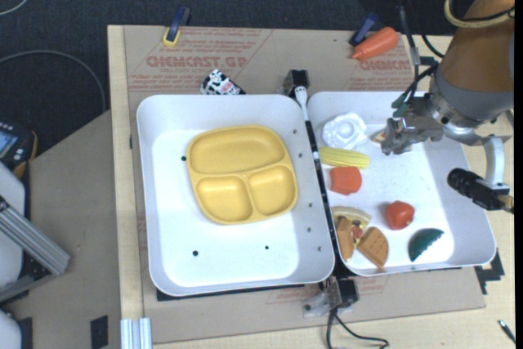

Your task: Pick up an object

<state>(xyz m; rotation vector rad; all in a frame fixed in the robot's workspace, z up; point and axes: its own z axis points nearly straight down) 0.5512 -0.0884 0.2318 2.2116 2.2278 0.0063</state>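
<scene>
My gripper (391,141) hangs over the upper part of the right bin (466,212), just right of a white crumpled object (344,129). A yellow corn cob (344,158) lies below that, then a red-orange block (346,180). Further down are a red tomato-like piece (399,213), a dark green leaf-shaped piece (425,242) and brown toast-like pieces (364,239). Nothing shows between the fingers.
The left bin (163,200) holds a yellow three-compartment tray (241,172). On the bench behind the bins lie an orange carrot-like toy (375,43), a black-and-white toy (219,83) and a blue-yellow clamp (175,27). A black clip (296,82) sits between the bins.
</scene>
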